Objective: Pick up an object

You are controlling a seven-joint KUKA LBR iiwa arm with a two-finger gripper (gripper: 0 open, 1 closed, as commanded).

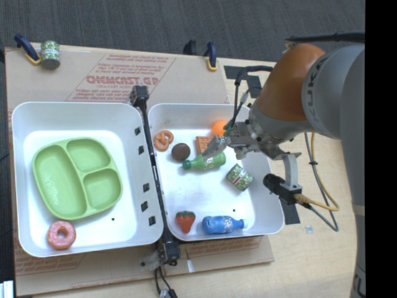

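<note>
My gripper (227, 150) hangs over the upper middle of the right bin (263, 213). Its two grey fingers (215, 146) stand apart, so it is open with nothing between them. Just below and left of the fingertips a green bottle (205, 162) lies on its side. A green-and-white can (239, 177) lies just below and right. An orange ball (218, 128) and a tan waffle piece (203, 144) sit right beside the fingers, partly hidden by the wrist. Further left are a brown ball (180, 151) and a pretzel (163, 139).
A strawberry (185, 221) and a blue bottle (222, 225) lie along the right bin's near wall. The left bin (25, 123) holds a green divided plate (77, 177) and a pink donut (61, 234). A black clip divider (147, 160) joins the bins.
</note>
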